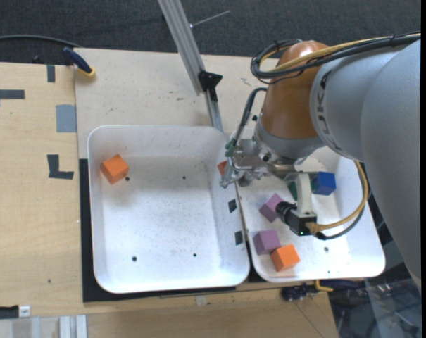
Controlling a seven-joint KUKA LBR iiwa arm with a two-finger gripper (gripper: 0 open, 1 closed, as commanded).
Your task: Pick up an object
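1 small orange piece (221,167) touches the claw (232,175) at the bins' divide.

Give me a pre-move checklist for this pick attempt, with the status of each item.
1. End effector located: ok, at the ridge between the two bins.
2. Object between its fingers: cannot tell; a small orange object shows right beside it, mostly hidden.
3. Targets in right bin: ok, two purple cubes, an orange cube and a blue cube.
4. Target in left bin: ok, a lone orange cube near the far-left corner.
5. Whole right bin visible: not ok, the arm covers part.
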